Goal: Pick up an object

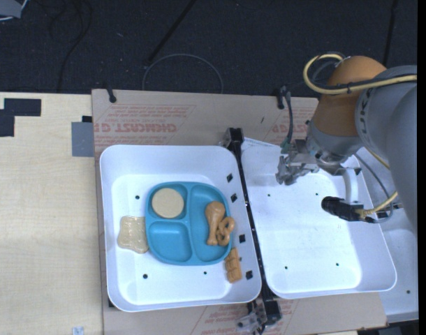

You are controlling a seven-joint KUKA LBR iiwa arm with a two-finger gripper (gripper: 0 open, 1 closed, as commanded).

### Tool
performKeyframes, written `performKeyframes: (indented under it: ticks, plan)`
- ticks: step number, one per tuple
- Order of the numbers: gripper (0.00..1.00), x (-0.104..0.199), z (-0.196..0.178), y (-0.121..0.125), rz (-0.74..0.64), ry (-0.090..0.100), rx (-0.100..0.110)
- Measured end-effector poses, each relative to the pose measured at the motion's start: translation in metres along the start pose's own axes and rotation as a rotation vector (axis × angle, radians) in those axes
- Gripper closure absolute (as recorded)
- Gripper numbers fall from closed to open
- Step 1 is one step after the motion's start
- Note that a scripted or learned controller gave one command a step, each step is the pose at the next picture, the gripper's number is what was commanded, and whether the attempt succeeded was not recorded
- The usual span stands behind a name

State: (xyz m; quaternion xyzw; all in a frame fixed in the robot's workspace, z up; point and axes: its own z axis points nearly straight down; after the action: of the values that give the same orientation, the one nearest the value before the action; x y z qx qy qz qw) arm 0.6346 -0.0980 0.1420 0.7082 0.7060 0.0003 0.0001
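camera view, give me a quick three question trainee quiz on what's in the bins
1. True or false: the blue tray sits in the left bin.
2. Which item lies in the tray's upper left compartment? A) round tan disc B) pretzel C) cracker-like piece
3. Fill in: the tool hangs over the ____ bin.

Key: 1 true; 2 A; 3 right
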Motion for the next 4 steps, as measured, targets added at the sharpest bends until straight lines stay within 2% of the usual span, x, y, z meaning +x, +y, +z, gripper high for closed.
performKeyframes:
  ticks: [2,3,4]
  plan:
    - [1.0,-0.006,-0.116,0.0,-0.003,-0.001,-0.003]
    - [1.0,0.04,-0.103,-0.03,-0.005,0.001,0.006]
    - [1.0,0.081,-0.108,-0.055,-0.006,0.002,0.006]
